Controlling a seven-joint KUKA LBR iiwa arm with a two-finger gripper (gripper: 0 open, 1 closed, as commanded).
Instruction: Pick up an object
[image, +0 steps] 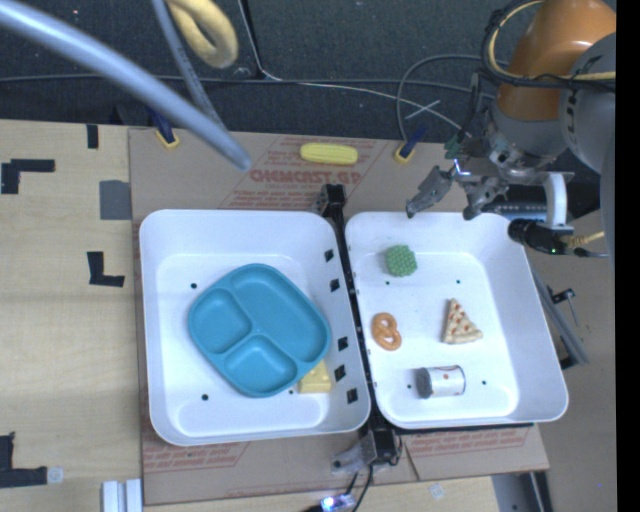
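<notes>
The right bin (520, 300) holds a green broccoli piece (401, 261), an orange pretzel (386, 331), a pizza slice (459, 324) and a grey and white can (440, 381) lying on its side. My gripper (452, 198) hangs over the bin's far rim, above and to the right of the broccoli. Its two fingers are spread apart and open, with nothing between them.
The left bin (165, 300) holds a blue divided tray (259, 329) with a yellow piece (316, 378) poking out under its near right corner. A yellow banana-like toy (328, 154) lies on the cardboard behind the bins. A black divider (345, 290) runs between the bins.
</notes>
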